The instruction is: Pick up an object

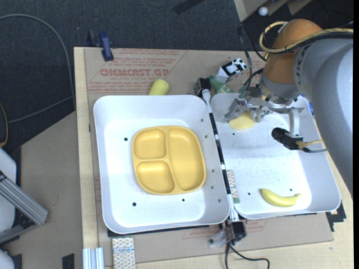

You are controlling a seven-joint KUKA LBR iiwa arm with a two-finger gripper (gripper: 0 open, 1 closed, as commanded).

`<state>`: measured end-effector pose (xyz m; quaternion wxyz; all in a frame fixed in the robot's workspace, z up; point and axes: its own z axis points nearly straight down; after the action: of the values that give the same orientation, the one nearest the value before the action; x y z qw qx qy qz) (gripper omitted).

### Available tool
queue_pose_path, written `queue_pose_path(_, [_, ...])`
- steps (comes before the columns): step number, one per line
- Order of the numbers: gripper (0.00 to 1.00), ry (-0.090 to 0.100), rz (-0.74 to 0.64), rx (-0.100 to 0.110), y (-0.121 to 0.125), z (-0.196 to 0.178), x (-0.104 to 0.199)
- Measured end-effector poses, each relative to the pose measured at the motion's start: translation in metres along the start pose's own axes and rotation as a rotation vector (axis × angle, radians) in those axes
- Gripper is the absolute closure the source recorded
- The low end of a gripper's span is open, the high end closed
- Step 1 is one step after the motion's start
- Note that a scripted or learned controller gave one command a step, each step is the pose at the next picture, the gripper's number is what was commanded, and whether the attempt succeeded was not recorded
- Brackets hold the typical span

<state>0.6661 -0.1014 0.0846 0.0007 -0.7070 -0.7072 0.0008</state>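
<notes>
Pale-yellow rounded object point(243, 122) | right bin point(291, 206), far corner | under tool point(247, 110) | grip state: cannot tell

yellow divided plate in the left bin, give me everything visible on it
The yellow divided plate is a rounded-square tray, apparently matte plastic, with three compartments: one tall one on the right, two smaller ones stacked on the left. It lies flat, face up, slightly rotated, near the middle of the left bin. Nothing lies in it or touches it besides the bin floor.
</notes>
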Motion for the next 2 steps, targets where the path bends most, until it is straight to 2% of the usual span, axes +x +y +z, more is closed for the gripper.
queue_pose_path(1, [1.0, -0.004, -0.001, -0.003, 0.0011, -0.0125, -0.0011])
queue_pose_path(2, [0.0, -0.004, -0.001, -0.002, 0.001, -0.0123, -0.001])
